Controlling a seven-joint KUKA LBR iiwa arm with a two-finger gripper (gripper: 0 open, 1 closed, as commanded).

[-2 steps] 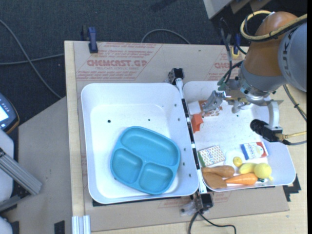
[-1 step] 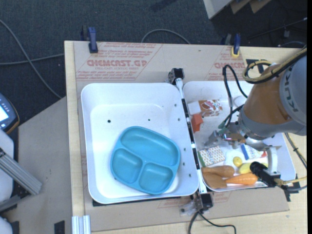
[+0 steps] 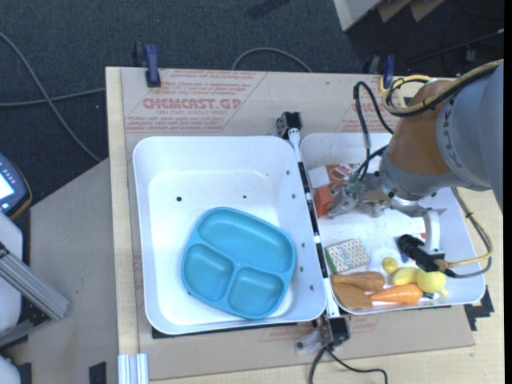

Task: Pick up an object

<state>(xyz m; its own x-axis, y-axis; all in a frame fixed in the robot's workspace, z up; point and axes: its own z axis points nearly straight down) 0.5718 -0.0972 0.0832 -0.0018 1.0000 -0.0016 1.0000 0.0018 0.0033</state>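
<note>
A blue sectioned plate (image 3: 238, 262) lies tilted in the left bin (image 3: 160, 170), filling that bin's near half and stopping just short of the near rim; the far half of the bin's white floor is bare, with open room along its far and left walls. The two bins meet at a shared divider running from far to near through the middle of the bench (image 3: 192, 102), whose brown cardboard surface shows printed red lettering along the far edge.

In the right bin (image 3: 336, 144), an orange-red item (image 3: 322, 201) sits against the left wall beside the divider, with a red-and-white packet (image 3: 342, 173) just beyond it toward the far wall. A small patterned packet (image 3: 348, 254) lies on the floor near the bin's middle. Along the near rim crowd a tan bread-like piece (image 3: 358, 282), an orange carrot (image 3: 398, 295) and a yellow fruit-like cluster (image 3: 416, 276), touching one another.

The gripper (image 3: 349, 202) hangs low over the right bin's left half, close by the orange-red item; whether its jaws are spread or pinching cannot be told. The grey arm (image 3: 472, 134) with its orange band (image 3: 416, 130) covers the bin's far-right corner.
</note>
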